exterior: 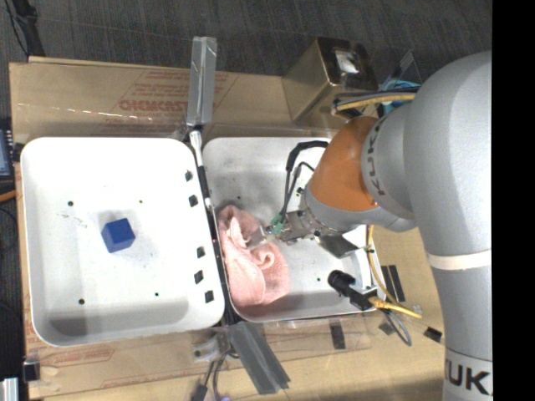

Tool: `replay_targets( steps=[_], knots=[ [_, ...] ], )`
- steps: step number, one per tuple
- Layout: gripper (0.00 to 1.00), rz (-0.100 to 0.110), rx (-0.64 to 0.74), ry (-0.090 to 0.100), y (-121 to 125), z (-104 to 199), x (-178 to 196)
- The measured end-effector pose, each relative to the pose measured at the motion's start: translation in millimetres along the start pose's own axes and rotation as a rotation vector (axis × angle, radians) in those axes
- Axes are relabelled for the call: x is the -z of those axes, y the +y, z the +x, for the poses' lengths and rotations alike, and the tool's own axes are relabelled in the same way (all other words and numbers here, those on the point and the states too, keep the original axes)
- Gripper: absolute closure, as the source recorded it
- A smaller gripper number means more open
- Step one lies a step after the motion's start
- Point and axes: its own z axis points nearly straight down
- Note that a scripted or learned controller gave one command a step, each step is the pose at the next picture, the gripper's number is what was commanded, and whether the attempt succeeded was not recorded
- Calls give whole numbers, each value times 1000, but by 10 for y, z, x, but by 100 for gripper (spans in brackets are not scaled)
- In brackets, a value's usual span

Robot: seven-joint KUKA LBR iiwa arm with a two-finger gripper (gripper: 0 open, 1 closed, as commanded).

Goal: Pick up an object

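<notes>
Grey arm over the right bin, its tool [266, 230] at a crumpled pink cloth [251, 257].

"KUKA" lettering shows on the arm's grey body at the lower right and again, in part, beside the orange band; faint red printing on the flattened cardboard sheet [125, 94] under the bins is too blurred to read. The pink cloth lies in the right shallow white bin [251, 161], against its left wall, its long axis running from the bin's far side toward the near rim. The tool sits at the cloth's upper edge, touching it; I cannot tell whether its fingers are wide or narrow, or whether any fabric lies between them. The left shallow white bin [50, 224] holds a small blue cube [119, 234] near its middle. Both bins rest on the desk.
</notes>
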Motion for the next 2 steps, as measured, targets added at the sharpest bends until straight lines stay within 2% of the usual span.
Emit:
replay_targets(
  steps=[1, 2],
  knots=[
    [0, 1, -3, 2, 163, -414, -6],
    [100, 1, 5, 4, 173, -396, 100]
  ],
)
